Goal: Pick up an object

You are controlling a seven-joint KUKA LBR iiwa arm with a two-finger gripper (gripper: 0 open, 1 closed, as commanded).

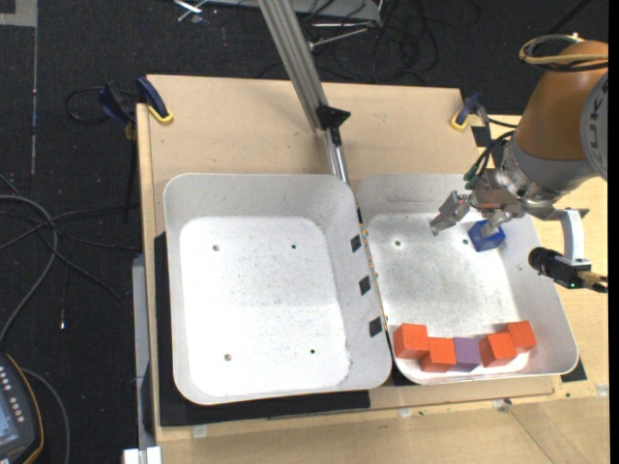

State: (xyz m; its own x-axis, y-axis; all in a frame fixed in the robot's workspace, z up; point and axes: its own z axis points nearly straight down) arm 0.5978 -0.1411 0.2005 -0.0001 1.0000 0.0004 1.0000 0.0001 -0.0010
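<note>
My gripper hangs over the back part of the right bin, open, with one grey finger splayed out to the left. A small blue block lies just under the gripper's right side, and I do not see it clamped between the fingers. Along the right bin's front wall sits a row of blocks: an orange block at the left end, a purple block in the middle, and more orange ones up to an orange block at the right.
The left bin stands beside the right one, their walls meeting mid-bench. A slanted metal pole rises behind the bins. A black cable end hangs from the arm over the right bin's right wall.
</note>
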